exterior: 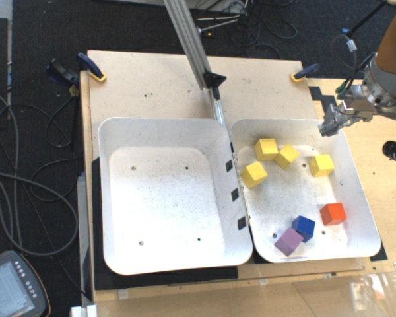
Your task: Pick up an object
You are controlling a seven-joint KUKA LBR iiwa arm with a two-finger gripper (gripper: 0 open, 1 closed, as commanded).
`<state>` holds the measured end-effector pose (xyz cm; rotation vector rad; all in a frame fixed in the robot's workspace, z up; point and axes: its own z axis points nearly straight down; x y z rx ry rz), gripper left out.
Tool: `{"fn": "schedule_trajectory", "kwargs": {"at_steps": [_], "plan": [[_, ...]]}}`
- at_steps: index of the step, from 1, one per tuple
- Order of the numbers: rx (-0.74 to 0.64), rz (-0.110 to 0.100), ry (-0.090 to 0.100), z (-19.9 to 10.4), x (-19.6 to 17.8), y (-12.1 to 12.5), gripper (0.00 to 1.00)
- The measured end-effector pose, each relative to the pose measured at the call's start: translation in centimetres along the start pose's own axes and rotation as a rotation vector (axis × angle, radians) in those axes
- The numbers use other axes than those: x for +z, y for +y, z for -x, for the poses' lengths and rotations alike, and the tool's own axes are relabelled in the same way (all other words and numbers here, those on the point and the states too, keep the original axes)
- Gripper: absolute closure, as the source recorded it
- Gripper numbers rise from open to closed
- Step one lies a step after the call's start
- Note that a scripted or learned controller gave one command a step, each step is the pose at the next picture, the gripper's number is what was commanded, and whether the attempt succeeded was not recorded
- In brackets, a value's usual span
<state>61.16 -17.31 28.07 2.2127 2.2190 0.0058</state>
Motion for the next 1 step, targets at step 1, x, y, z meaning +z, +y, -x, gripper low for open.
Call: {"fn": "schedule_trajectory", "kwargs": {"at_steps": [1], "plan": [[-0.005,-0.009,0.005,-5.91,0.35,-2.06,1.00]]}}
